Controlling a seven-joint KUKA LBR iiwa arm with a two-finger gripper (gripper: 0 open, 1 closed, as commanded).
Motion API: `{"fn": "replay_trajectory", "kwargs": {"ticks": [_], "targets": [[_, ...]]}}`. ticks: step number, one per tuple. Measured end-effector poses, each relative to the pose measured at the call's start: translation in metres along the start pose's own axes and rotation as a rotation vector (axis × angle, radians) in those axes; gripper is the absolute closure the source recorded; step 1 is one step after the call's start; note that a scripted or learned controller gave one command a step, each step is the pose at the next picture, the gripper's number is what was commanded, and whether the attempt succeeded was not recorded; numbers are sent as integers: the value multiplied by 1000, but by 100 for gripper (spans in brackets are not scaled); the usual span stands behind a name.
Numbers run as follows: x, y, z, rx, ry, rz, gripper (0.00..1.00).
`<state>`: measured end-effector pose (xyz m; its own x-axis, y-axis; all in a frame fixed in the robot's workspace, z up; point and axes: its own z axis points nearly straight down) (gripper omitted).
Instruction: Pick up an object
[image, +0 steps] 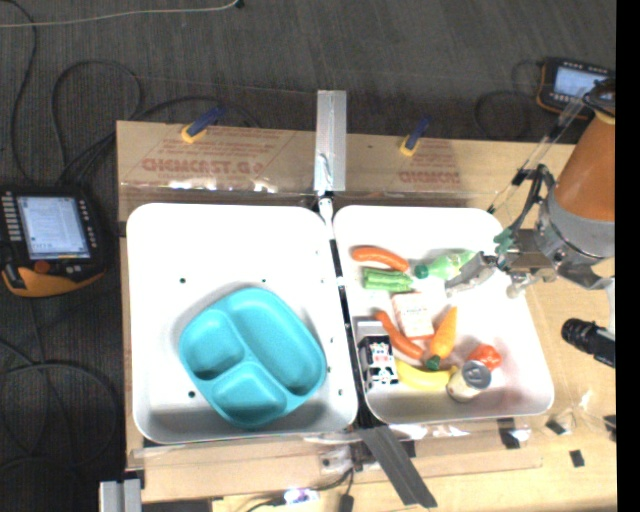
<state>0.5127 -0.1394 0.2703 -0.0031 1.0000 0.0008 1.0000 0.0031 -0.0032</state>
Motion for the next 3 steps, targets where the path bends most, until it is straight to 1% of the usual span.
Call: {"fn": "replay_trajectory", "kwargs": {"ticks": [1,2,3], "targets": [[20,-5,106,0,1,-159,0],[-25,4,182,-9,2,-12,0],[-24,6,172,-13,2,-13,100]]}}
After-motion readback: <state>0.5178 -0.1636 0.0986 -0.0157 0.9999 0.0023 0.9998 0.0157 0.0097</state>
